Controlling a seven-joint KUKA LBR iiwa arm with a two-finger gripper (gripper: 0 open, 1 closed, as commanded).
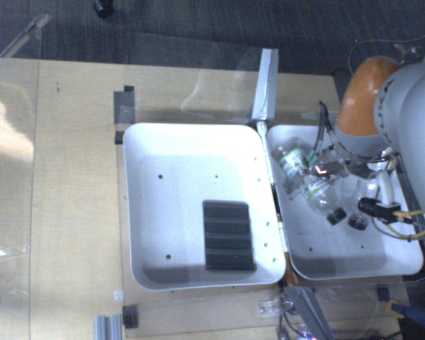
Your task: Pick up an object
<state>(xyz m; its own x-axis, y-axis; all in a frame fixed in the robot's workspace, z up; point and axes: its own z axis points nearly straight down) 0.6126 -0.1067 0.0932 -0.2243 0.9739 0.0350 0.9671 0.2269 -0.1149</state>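
Note:
A crumpled clear plastic bottle (304, 176) with a greenish label lies in the far-left part of the right bin (382, 261). A black ribbed rectangular block (228, 235) lies flat in the left bin (163, 154), near its front right. My gripper (346, 219) hangs over the middle of the right bin, just right of and nearer than the bottle. Its two black fingertips (336, 217) stand slightly apart, and I see nothing between them. The grey arm with its orange band (365, 94) covers the right bin's far-right part.
A yellow-and-black cable (389, 214) runs from the wrist over the right bin's right side. A metal divider post (265, 83) rises behind the gap between the bins. Wooden bench (64, 211) surrounds both bins.

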